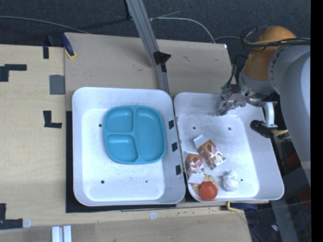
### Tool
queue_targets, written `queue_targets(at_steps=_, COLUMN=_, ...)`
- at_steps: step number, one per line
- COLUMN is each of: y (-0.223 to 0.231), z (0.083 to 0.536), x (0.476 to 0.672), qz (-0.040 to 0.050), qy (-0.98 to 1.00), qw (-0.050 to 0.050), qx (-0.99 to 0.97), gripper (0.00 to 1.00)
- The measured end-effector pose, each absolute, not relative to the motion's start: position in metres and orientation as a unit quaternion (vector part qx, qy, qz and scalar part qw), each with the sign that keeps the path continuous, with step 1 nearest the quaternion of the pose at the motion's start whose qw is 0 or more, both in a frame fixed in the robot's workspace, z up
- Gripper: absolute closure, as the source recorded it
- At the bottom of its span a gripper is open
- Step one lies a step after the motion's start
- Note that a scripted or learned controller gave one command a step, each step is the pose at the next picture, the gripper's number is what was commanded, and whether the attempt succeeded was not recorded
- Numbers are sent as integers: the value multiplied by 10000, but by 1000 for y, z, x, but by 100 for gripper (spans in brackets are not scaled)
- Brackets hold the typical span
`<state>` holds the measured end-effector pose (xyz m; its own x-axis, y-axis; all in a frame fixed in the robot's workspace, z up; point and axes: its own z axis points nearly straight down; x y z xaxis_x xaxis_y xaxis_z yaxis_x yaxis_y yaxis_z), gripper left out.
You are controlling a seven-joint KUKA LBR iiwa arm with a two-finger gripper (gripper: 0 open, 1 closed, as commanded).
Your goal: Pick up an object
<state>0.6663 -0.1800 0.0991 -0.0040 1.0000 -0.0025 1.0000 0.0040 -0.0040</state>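
Note:
The right bin (262,160) holds several small items near its front: two brown-and-white packets (211,154) (195,163), a red tomato-like ball (208,190) and a small white object (231,181). My gripper (227,105) hangs over the bin's far edge, well behind those items and apart from them. Nothing shows between its fingers. The left bin (86,185) carries a blue divided plate (135,134).
A grey metal pole (146,32) slants down to the gap between the bins. The arm's grey body and orange band (272,49) fill the upper right. Black cable fittings (262,128) sit at the right bin's right rim. Wooden bench surrounds the bins.

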Motion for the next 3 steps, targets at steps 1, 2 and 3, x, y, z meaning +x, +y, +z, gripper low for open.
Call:
queue_targets(at_steps=1, y=-175, z=162, x=667, qz=-15, qy=-7077, qw=-26, qx=-7065, gripper=100)
queue_targets(at_steps=2, y=-175, z=227, x=670, qz=-16, qy=-7077, qw=-30, qx=-7065, gripper=100)
queue_targets(at_steps=3, y=-175, z=249, x=670, qz=-6, qy=-7076, qw=-10, qx=-7066, gripper=100)
